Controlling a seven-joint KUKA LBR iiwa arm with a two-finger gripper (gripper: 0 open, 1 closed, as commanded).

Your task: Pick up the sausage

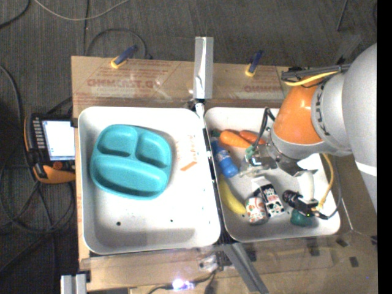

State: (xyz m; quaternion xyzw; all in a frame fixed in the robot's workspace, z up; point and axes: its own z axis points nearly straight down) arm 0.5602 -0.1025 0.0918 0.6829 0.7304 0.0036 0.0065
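Gripper (264, 164) hangs low in the right bin (331, 228), its opening impossible to judge, near the orange-red sausage (236, 138) by the bin's far wall; a good grasp means straddling the sausage's width.

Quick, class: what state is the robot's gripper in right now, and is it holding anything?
Gripper: low in the right bin, beside the orange sausage; open or closed cannot be told, and no object is seen in its grasp.
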